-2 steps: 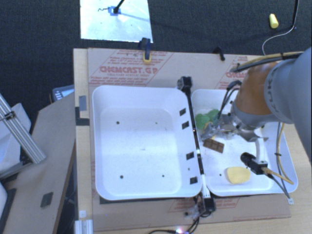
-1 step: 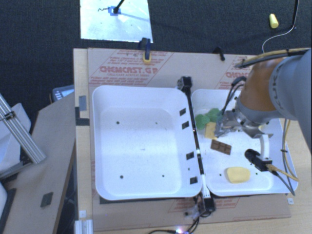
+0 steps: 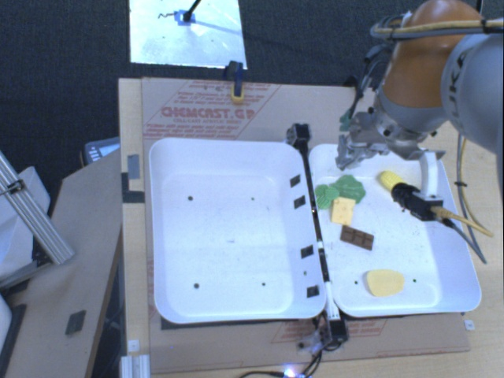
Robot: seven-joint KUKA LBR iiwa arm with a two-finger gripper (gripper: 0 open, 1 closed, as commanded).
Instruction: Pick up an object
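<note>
Green crinkled leaf-shaped piece [image 3: 346, 188] in the shallow white bin [image 3: 449, 266] nearer the arm, up by its 11 o'clock corner, just at 6 o'clock from the end effector [image 3: 349, 157]; long axis roughly 8 to 2 o'clock. Touching at its 6 o'clock edge: small yellow square block [image 3: 342, 209]. Farther toward 6 o'clock: brown ridged bar [image 3: 357, 238]. Cannot tell whether end effector spread or pressed together, tip too blurred; nothing seen pinched. Leaf's 12 o'clock edge hard to separate from its shadow
</note>
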